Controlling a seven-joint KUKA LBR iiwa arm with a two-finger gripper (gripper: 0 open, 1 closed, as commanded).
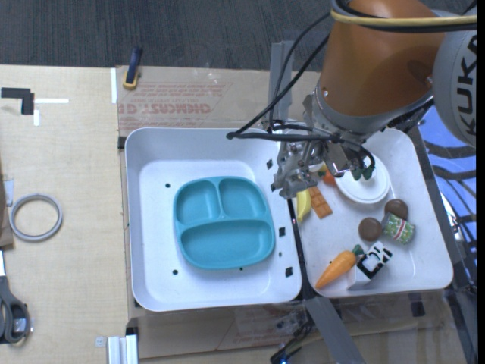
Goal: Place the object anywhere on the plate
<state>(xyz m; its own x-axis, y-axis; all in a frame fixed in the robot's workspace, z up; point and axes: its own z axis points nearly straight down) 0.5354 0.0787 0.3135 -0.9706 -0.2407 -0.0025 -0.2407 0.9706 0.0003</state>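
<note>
One small yellow banana (303, 204), likely light, stiff plastic, suits a mid-body grasp under the gripper (292, 180); jaws' state I cannot tell.

The arm (424, 59) comes in from the right and hangs pretty much straight down, so you're mostly looking at the top of its orange band and grey casing. Black cables loop off the wrist. The gripper (297, 174) sits low underneath it, but its metal parts are too cluttered to read.
</note>
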